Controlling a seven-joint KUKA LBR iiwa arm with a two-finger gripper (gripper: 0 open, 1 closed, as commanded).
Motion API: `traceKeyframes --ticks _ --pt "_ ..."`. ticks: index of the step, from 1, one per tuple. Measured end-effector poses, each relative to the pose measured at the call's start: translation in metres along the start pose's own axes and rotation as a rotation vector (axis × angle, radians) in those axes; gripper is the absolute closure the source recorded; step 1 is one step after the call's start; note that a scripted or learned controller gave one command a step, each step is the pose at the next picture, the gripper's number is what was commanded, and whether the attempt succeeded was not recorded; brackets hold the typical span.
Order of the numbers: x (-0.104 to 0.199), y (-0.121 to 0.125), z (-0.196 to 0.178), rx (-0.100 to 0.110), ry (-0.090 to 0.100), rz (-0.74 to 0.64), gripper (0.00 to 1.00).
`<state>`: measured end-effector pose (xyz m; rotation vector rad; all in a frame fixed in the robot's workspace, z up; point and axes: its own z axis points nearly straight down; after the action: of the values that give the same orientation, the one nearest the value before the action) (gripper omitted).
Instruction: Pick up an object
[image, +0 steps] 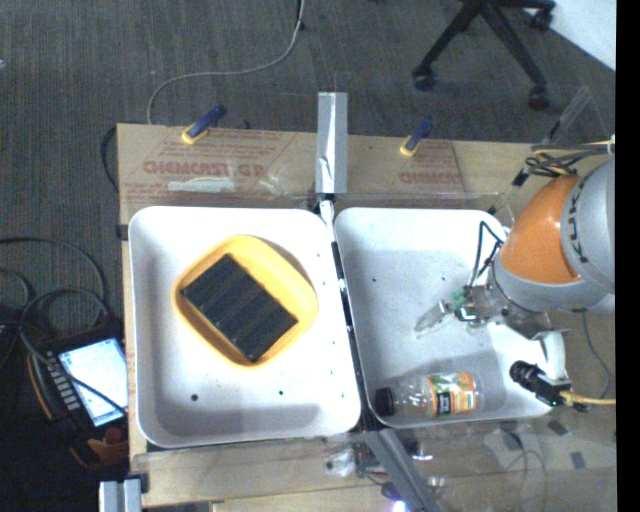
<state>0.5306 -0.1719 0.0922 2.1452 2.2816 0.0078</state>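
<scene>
Hovering over the middle of the right bin (400, 240), the hand (445, 312) shows to us as a blur of pale metal and a green speck, and we cannot tell how far it is spread or whether anything sits in it; nothing we can make out lies between its tips. Just below it, against the near wall of that bin, a bottle (432, 394) lies on its side, clear with an orange label and a dark cap pointing away from the arm (560, 250).

We judge the bottle the likeliest target, and the risks start there. A round body on its side can roll when one tip touches first, so a descent off its axis could push it into the wall instead of closing round it. The wall itself leaves little room for the nearer tip. Smooth plastic may also slip out on the lift.

Farther off, across the divider in the other bin (150, 300), a yellow dish (295, 275) carries a dark ribbed block (240, 308). Both are wide and flat, and we doubt a narrow hand could span them.
</scene>
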Motion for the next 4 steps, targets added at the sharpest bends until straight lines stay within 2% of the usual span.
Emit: traceKeyframes --ticks 1,2,3,4 --pt "-0.029 0.029 -0.002 0.010 0.001 -0.135 0.00" --pt "-0.023 -0.031 -0.001 -0.008 -0.004 -0.068 0.00" --pt "0.070 -0.036 -0.001 -0.010 -0.003 -0.130 0.00" --pt "0.018 0.079 0.001 -0.005 -0.004 -0.138 0.00"
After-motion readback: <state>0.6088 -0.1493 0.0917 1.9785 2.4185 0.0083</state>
